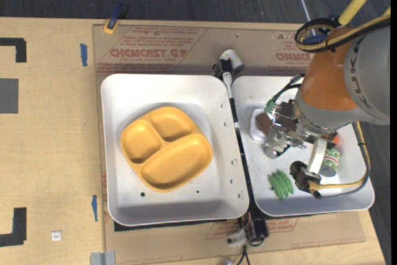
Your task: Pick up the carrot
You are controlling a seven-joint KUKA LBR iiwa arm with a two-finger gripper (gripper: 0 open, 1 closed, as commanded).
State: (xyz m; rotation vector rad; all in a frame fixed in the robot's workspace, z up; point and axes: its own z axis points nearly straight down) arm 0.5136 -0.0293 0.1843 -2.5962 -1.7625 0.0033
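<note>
Hovering over the right bin [366, 192]: one tool [276, 144], grip state unclear; one yellow tray [166, 147].

arm [338, 80] over right bin [366, 192]; yellow tray [165, 147] in left bin [118, 152].

We see the carrot [334, 144] only as a small orange patch in the right bin [366, 192], near its right wall, mostly hidden beneath the arm; we cannot tell its pose.
</note>
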